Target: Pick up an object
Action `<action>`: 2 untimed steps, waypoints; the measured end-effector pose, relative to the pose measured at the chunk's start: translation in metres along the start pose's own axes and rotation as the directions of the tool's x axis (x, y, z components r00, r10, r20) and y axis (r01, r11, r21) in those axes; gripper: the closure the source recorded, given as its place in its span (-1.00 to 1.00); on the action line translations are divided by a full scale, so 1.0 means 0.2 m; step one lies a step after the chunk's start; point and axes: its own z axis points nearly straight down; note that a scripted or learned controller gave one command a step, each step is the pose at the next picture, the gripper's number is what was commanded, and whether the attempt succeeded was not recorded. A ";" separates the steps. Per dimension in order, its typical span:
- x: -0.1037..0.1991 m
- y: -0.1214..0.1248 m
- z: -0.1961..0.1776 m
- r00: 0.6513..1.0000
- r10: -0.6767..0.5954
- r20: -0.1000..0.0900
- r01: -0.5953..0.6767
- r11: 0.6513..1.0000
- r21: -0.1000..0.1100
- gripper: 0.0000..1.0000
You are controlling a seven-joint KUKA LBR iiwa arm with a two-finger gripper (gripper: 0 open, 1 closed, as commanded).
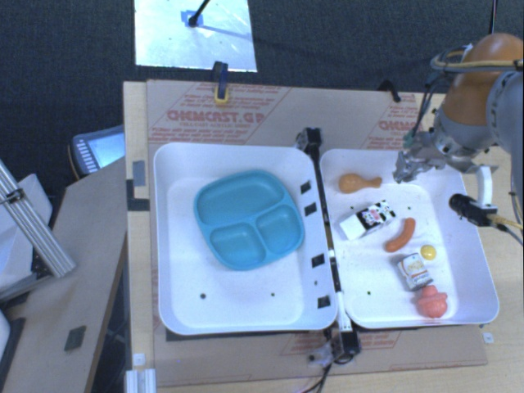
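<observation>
White right bin (pixel 483 289) holds perhaps six toys.

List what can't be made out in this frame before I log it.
- Gripper: small and blurred at the right bin's far edge; finger state and any contact with the chicken drumstick unreadable.
- Arm: cut off by the camera view's right edge.
- Small can: label too small to read.
- Black-and-white carton: print illegible.
- Pink toy: shape too blurred to identify.

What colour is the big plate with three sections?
The divided plate is light blue, seen clearly in the camera view.
</observation>
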 end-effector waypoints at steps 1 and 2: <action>0.02 0.03 -0.32 1.000 -0.002 0.001 0.002 1.000 -0.003 1.00; 0.02 0.04 -0.42 1.000 -0.001 0.000 0.001 1.000 0.002 1.00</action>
